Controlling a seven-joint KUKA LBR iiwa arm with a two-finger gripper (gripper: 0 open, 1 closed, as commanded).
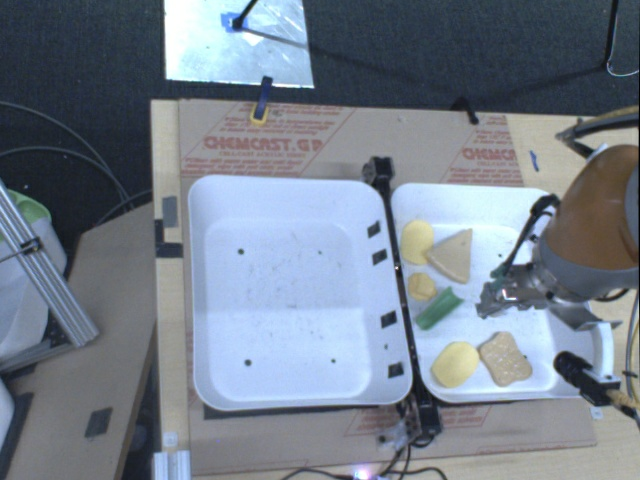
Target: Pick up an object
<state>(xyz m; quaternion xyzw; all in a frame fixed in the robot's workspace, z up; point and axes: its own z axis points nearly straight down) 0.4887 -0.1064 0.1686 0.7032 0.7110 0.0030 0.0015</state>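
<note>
Right now the pincer (492,301) hangs over the right bin (480,196), btwn the tan wedge (452,254) and the toast-like piece (504,358); can't tell its state. Risk: items sit close w/ green stick (438,309) nearby, so descent may nudge rather than grab.

Even, fairly bright overhead light; white bins (290,208) slightly blown out, soft shadows. Glare on foil sheet (238,26) at 12 o'clock. Overall soft focus, low resolution, dark floor.
</note>
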